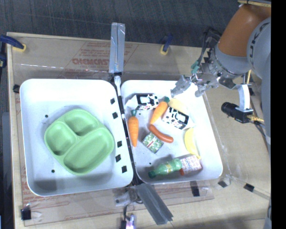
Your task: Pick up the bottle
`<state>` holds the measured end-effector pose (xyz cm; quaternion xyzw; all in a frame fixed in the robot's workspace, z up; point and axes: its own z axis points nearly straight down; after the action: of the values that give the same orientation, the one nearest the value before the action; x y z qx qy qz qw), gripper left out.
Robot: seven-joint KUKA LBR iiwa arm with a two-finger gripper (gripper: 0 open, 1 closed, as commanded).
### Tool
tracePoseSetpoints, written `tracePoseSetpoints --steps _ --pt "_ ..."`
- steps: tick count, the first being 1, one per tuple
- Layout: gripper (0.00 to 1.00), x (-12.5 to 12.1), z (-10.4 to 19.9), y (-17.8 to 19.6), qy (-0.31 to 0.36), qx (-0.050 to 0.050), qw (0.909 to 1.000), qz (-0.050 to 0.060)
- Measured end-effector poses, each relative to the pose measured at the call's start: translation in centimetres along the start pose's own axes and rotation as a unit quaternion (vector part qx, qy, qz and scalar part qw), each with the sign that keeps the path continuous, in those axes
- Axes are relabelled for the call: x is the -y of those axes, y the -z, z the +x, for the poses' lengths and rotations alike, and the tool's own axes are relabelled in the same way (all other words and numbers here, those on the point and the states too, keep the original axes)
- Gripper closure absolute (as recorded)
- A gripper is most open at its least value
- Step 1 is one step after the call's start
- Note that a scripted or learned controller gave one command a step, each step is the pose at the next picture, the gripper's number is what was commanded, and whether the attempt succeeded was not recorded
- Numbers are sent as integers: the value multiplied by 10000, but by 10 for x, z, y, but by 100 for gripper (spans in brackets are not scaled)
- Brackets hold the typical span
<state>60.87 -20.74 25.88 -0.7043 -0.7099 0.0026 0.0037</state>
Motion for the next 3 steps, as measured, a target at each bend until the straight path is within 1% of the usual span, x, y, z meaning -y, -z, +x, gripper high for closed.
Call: tracePoseSetpoints --steps 1,2,3 --pt "0 96 52 -91 368 -3 9993 7" --pt "0 132 45 -125 427 -3 9991 -4" --pt "0 132 0 -140 -596 -1 9982 -14"
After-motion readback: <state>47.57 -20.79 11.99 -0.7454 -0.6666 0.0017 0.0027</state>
